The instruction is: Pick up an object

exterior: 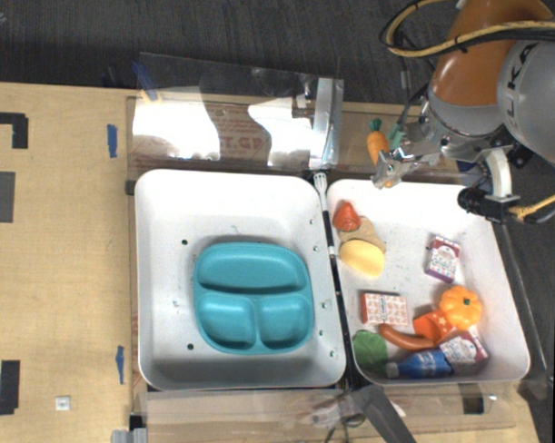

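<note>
**Mia:** Where was the claw (pixel 389 171)?

**Ben:** It hung over the back rim of the right bin (pixel 504 242), near the corner by the left bin (pixel 158 257). A small orange carrot (pixel 377 142) sat just behind it, outside the bin.

**Mia:** Was the claw open?

**Ben:** I could not tell. It was too small and blurry. I saw nothing between its tips.

**Mia:** What could it pick up?

**Ben:** All the toys lay in the right bin, in front of the claw. The nearest was a red strawberry (pixel 347 216). A yellow lemon (pixel 362 256) touched it on the front side. A pink box (pixel 442 259) lay more to the right. Further to the front were a red and white box (pixel 384 309), a little pumpkin (pixel 461 307), a hot dog (pixel 406 339), a blue bottle (pixel 427 364) and a green thing (pixel 371 350).

**Mia:** And the left bin?

**Ben:** It held a teal tray (pixel 253 295) with three parts.
</note>
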Available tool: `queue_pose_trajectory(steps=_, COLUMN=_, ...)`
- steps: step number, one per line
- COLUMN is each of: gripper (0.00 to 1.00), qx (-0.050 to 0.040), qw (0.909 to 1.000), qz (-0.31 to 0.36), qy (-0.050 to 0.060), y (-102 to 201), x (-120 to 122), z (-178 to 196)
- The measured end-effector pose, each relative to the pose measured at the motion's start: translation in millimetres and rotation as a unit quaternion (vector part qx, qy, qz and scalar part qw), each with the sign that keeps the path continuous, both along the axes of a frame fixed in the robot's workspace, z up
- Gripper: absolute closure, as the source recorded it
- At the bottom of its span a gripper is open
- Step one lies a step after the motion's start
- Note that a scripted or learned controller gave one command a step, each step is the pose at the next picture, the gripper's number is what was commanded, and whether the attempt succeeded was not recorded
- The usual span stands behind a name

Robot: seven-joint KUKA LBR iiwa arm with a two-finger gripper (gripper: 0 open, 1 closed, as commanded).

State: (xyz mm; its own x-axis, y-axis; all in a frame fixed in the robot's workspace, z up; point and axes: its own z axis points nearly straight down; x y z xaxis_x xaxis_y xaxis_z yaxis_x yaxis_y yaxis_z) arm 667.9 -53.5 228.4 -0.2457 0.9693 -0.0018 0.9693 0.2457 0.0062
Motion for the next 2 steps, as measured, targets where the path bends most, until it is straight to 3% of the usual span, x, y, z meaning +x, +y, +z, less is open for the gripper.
queue_pose_trajectory(steps=1, gripper=1.00, qx=-0.0001, qw=0.9993, qz=-0.036, qy=0.004, y=-15.7, x=-92.6, z=-45.3)
queue_pose_trajectory(steps=2, gripper=0.00, qx=0.0004, qw=0.9994, qz=-0.036, qy=0.003, y=-15.5, x=-91.9, z=-43.8)
